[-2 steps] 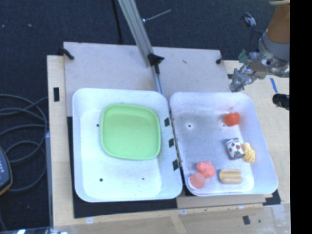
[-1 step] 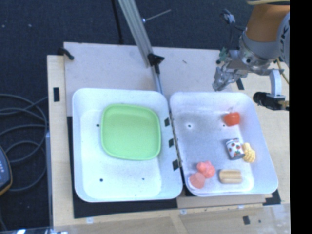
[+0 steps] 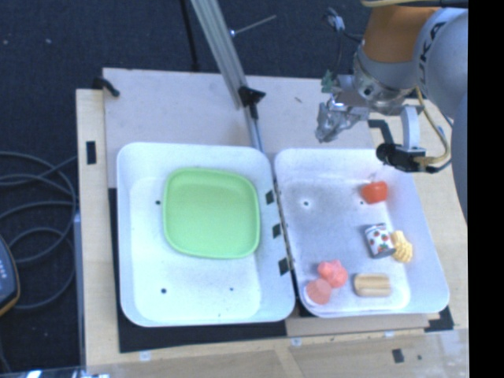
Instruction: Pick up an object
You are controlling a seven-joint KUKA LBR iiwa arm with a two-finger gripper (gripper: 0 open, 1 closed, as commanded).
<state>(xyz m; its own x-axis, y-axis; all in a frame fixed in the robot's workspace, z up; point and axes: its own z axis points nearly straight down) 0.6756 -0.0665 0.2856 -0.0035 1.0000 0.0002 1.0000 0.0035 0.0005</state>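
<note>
Bread roll (image 3: 372,285): lower right of frame, long axis left-right.
Arm: reaching from upper right.
Hand (image 3: 329,127): above right bin's (image 3: 346,211) top edge; grip state unclear.

The grey arm (image 3: 417,38) reaches in from the far right, and its gripper (image 3: 331,128) points down, holding nothing.

Two bins sit side by side on the surface (image 3: 181,101). A plate (image 3: 212,213) lies in the left bin (image 3: 134,211). The right bin (image 3: 315,187) holds a tomato (image 3: 375,191) behind a bread roll (image 3: 372,285).
</note>
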